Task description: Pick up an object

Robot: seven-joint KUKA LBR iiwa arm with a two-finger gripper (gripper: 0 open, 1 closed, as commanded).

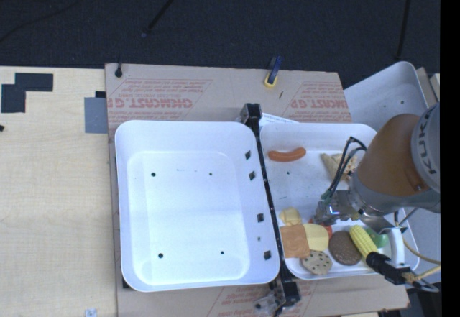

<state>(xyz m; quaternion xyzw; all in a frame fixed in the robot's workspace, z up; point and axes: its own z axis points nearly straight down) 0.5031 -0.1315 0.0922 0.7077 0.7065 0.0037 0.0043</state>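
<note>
While the left bin (190, 204) offered broad bare floor, the arm (392, 164) hung over the right bin (302, 164), its gripper (332, 209) low by the crowded near edge; I could not tell its state. A corn cob (363, 239), crackers (295, 240), cookies (316, 262) clustered there, a sausage (287, 155) lay apart toward the far wall.
</note>
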